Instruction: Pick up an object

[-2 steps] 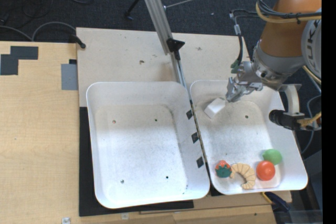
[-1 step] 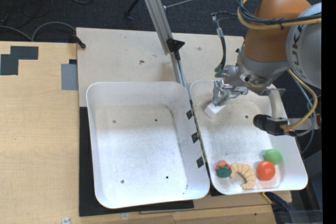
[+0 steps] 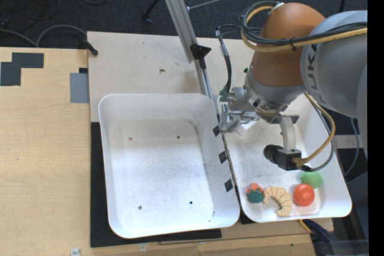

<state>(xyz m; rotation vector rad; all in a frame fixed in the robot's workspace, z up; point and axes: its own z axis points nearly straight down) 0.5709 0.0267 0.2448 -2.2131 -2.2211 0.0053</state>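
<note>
In the right bin (image 3: 336, 204), several small toys lie along the front edge. From left to right they are a red and green strawberry-like piece (image 3: 255, 193), a tan croissant (image 3: 279, 199) and a red tomato (image 3: 304, 195). A green piece (image 3: 311, 178) lies just behind the tomato. My gripper (image 3: 231, 121) hangs at the back left of the right bin, next to the wall shared with the left bin. It is well behind the toys and nothing is visibly held in it.
The left bin (image 3: 114, 129) sits beside the right one, with black clips (image 3: 223, 157) along the shared wall. A slanted metal rail (image 3: 180, 15) rises behind the bins. A black cable fitting (image 3: 282, 156) hangs off the arm over the right bin.
</note>
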